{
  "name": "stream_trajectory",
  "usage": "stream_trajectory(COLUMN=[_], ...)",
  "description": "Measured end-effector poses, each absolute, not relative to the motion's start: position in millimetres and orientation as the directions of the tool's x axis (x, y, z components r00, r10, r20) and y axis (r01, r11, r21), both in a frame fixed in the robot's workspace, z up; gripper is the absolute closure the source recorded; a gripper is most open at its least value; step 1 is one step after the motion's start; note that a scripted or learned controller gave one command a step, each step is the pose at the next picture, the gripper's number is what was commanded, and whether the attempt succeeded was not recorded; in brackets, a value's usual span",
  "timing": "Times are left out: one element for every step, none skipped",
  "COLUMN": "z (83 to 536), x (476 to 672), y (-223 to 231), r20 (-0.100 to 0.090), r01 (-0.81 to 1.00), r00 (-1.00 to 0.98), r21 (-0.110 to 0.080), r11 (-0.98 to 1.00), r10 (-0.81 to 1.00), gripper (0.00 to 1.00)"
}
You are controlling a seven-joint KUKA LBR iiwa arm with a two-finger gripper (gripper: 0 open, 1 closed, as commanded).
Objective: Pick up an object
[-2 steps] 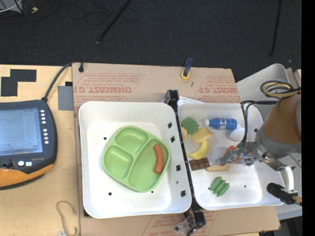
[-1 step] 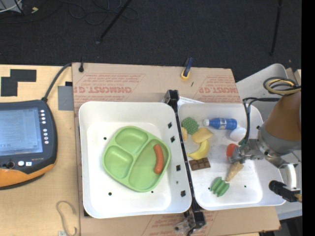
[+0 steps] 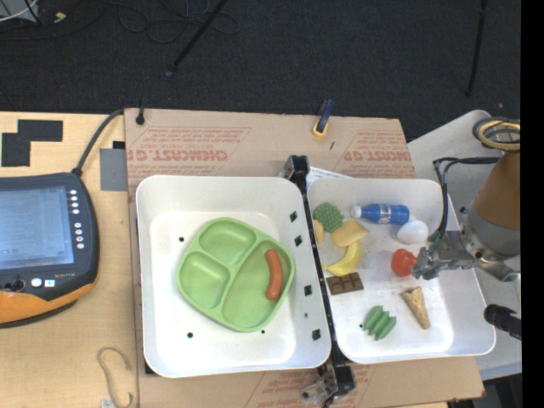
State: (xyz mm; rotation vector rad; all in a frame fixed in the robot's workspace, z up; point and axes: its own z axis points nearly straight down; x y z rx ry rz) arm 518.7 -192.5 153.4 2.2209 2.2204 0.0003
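A red tomato (image 3: 403,262) sits near the right edge of the right-hand bin (image 3: 463,334), with the gripper (image 3: 422,267) of the grey arm (image 3: 497,219) just beside it on its right; whether the two touch cannot be told from here, and neither can whether the pincer is spread or clenched. Nothing is seen held. A white egg (image 3: 414,231) lies just above the tomato, and a blue-and-white bottle (image 3: 382,214) rests on its side along the bin's far edge. Toward the bin's left edge are a green leafy vegetable (image 3: 328,217), a yellow wedge (image 3: 349,234), a banana (image 3: 343,264) and a brown chocolate bar (image 3: 345,284). Near the front edge lie a ridged green vegetable (image 3: 379,322) and a tan cone-shaped piece (image 3: 416,305).

The left-hand bin (image 3: 161,330) holds a green divided plate (image 3: 223,270) at its middle, a red sausage (image 3: 274,274) lying in the plate's right compartment. Both bins stand on a cardboard sheet (image 3: 212,143) on the bench. A handheld control tablet (image 3: 42,236) rests at the bench's left edge, well apart from the bins.
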Motion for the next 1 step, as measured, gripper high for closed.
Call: stream_trajectory(z=[196.1], x=[521.1], y=[-190.5], r20=[0.0], r01=[1.0], r00=[-0.001], r21=[0.002], r11=[0.001], r10=[1.0], gripper=[1.0])
